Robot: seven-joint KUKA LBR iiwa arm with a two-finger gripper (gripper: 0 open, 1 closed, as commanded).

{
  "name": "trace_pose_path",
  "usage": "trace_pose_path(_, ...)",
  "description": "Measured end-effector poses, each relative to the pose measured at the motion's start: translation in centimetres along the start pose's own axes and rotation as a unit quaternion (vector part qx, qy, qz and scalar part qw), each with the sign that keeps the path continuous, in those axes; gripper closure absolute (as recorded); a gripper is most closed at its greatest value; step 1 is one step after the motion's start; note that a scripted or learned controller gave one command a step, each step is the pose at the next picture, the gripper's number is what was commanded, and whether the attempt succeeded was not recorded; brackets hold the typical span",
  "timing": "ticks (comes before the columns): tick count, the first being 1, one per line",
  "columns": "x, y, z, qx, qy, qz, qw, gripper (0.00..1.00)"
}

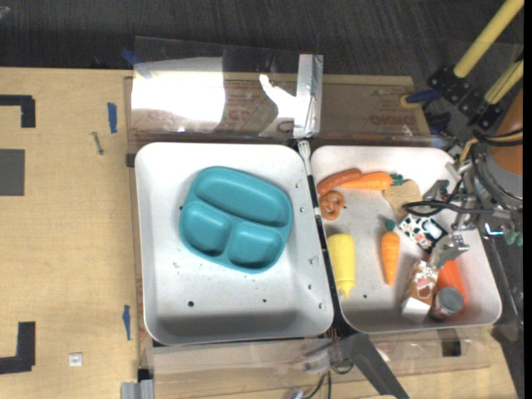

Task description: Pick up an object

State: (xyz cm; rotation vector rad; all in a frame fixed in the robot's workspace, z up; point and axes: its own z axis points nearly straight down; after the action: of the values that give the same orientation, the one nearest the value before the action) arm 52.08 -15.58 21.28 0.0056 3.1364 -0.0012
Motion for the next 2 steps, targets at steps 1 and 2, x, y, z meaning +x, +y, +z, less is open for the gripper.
trace_pose_path(1, -1.4, -0.9, 10.9, 0.001, -0.004, 0.001, 1.0, 0.0)
trace_pose_path(2, 0.9, 3.0, 12.3, 0.001, -0.004, 0.019, 0.9998, 0.0)
